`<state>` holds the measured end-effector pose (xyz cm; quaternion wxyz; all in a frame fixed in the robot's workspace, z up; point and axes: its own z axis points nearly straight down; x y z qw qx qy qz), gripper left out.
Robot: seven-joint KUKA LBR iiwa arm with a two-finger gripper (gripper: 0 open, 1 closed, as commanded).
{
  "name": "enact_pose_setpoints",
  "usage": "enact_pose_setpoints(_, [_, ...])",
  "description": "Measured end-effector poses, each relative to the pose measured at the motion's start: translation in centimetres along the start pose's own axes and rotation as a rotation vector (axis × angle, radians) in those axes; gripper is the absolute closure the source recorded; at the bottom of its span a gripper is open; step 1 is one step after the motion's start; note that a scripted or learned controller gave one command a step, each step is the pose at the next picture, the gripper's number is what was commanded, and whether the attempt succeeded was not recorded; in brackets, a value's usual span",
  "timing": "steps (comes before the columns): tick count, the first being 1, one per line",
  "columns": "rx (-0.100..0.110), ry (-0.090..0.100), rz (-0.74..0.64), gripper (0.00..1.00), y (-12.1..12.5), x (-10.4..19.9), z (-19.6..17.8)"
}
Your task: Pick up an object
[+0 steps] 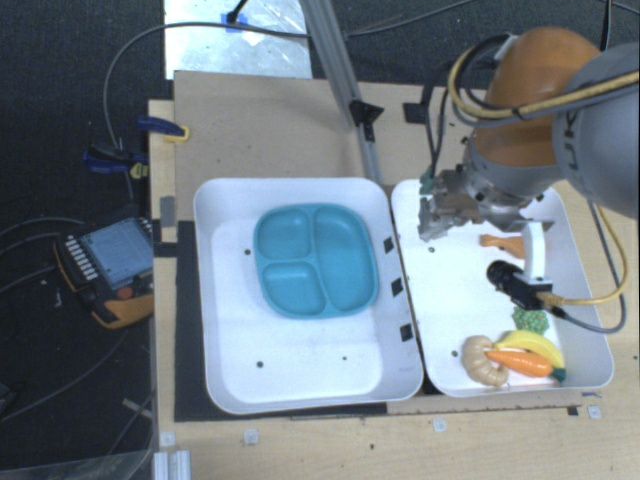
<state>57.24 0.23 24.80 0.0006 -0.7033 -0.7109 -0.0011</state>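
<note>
My gripper (pixel 436 220) hangs over the upper left part of the right bin (pixel 450 308), pointing down at bare bin floor. A small orange toy piece (pixel 503 241) lies just to its right, partly behind the wrist hardware. In the bin's lower right corner sits a cluster of toy foods: a green broccoli-like piece (pixel 530 319), a yellow banana (pixel 535 344), an orange carrot (pixel 521 363) and a tan, lumpy pastry-like piece (pixel 483 360). I see nothing held at the gripper.
The left bin (pixel 230 368) holds a blue divided plate (pixel 316 259). A grey pole (pixel 335 53) slants down to the gap between the bins. Clamps and a handheld device (pixel 110 263) lie off the bench at left.
</note>
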Motion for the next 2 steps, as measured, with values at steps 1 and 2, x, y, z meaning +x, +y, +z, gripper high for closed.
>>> enact_pose_setpoints(1, [0.001,-0.001,0.001,1.0,-1.0,4.2,0.3])
enact_pose_setpoints(2, [0.001,0.0,0.0,1.0,-1.6,10.1,1.3])
